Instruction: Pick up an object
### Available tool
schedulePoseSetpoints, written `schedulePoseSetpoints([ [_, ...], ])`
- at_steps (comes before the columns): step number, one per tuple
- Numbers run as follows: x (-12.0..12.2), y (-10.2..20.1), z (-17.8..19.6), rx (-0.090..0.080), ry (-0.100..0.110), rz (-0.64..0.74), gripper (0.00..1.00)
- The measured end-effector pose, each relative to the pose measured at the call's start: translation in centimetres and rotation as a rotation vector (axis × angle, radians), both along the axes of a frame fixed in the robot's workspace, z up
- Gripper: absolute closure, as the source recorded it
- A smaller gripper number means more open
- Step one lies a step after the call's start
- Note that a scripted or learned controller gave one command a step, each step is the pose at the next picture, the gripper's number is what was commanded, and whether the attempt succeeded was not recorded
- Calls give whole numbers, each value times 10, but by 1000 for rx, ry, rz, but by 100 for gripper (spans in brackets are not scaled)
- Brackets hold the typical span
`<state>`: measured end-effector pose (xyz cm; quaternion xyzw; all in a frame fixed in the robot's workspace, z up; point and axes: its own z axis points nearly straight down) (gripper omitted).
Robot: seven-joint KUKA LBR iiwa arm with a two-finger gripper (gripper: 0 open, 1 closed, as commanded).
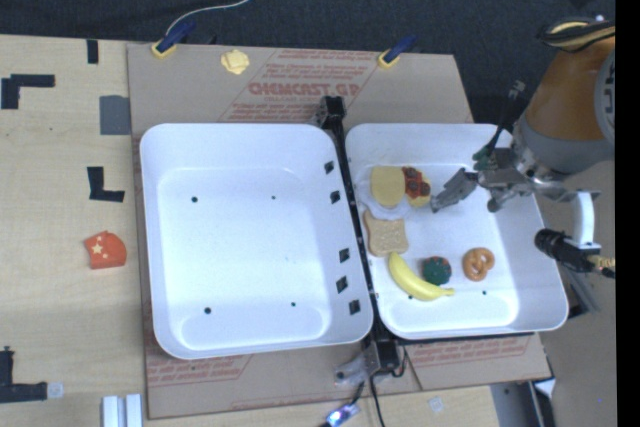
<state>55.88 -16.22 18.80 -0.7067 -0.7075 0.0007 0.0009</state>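
A: In the right bin (500, 313), the gripper (474, 190) hangs released, its fingers spread with nothing between them, near the red-and-yellow piece (398, 185).

B: The risk?

A: The bread slice (386, 235), banana (416, 279) and pretzel (478, 263) lie close; a descent a little off may only push things aside.

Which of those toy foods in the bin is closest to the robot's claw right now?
The red-and-yellow piece, just left of the gripper; the banana, bread slice and pretzel lie farther below.
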Motion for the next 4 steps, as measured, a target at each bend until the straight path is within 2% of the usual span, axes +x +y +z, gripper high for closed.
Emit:
schedulePoseSetpoints([
  [1,80,62,-105,-6,-10,7,0],
  [2,77,58,-90,-3,0,2,100],
  [3,82,62,-100,-6,17,-4,100],
  [4,80,62,-100,-5,12,-4,100],
])
